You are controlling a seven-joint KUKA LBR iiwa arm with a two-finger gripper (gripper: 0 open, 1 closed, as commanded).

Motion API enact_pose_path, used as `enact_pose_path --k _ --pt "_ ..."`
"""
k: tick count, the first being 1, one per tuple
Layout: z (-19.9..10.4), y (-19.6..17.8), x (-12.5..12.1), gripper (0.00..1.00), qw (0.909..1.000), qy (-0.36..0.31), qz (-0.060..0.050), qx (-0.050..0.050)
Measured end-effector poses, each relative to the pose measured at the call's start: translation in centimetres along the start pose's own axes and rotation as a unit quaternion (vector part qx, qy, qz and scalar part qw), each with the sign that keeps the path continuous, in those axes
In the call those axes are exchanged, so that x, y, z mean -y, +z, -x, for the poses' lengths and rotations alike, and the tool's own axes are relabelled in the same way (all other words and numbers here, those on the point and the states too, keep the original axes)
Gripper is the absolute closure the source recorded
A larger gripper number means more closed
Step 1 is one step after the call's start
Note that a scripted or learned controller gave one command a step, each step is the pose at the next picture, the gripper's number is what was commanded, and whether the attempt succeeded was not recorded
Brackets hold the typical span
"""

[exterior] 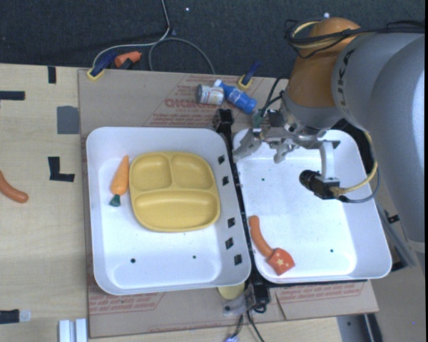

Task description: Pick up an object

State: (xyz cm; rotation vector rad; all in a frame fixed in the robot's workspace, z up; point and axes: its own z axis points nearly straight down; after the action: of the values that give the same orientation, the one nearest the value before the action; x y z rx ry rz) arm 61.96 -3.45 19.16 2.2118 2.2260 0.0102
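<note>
Overhead, arm above right bin

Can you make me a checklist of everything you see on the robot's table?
Surface: brown bench board bearing a left white bin and a right white bin, side by side.
Job's things: yellow divided plate and toy carrot beside it, in the left bin; orange sausage and small orange-red piece in the right bin.
Clutter: another sausage on the bench at far left; blue and white bottle behind the bins.
Grippers: gripper over the right bin's back edge, nothing between its fingers.
Cables: thin cable at the back; black cable along the wrist.
Surroundings: dark floor behind; clamps on the board's edge.
</note>
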Motion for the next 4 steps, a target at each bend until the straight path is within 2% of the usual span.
enact_pose_path --k 1,2,3,4 --pt "-0.1 0.7 7.9 0.0 1.0 0.004 -0.007 0.001" --pt "1.7 0.7 12.4 0.0 1.0 0.004 -0.006 0.001" --pt "7.9 7.5 8.9 0.0 1.0 0.006 -0.007 0.002" --pt "14.3 -1.9 2.8 0.0 1.0 0.004 0.003 0.005"
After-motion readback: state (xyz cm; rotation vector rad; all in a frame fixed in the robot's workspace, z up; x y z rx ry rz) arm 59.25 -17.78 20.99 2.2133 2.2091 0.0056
